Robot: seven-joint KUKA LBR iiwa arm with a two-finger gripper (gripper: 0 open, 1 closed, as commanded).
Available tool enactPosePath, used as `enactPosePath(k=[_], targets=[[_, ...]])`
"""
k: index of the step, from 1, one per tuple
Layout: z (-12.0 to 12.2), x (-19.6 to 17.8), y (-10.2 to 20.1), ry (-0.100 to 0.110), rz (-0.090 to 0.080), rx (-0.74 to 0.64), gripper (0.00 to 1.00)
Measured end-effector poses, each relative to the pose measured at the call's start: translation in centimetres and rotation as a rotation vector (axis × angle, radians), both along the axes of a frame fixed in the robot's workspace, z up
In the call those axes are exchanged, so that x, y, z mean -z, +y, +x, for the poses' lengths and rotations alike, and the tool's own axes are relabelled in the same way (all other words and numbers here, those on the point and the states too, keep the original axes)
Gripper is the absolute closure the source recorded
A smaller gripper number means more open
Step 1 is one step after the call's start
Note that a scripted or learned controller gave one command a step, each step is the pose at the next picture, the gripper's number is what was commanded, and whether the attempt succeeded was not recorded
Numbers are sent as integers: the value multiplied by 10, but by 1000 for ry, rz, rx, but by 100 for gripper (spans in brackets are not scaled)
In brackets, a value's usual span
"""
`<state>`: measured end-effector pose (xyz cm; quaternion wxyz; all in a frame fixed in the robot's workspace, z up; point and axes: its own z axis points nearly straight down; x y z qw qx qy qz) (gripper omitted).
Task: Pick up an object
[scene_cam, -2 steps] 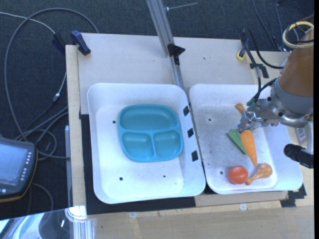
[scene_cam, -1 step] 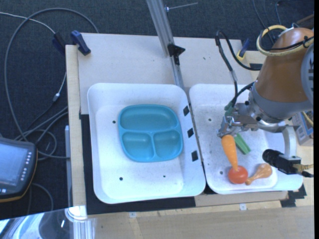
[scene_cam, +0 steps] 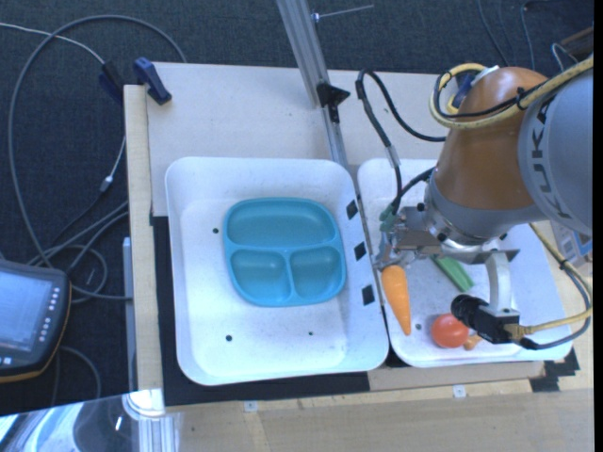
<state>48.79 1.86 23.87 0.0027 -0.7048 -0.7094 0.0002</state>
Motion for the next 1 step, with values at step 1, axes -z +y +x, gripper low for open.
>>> enactPosePath(k=[1], targets=[[8,7,47,-3,-2,0,100]])
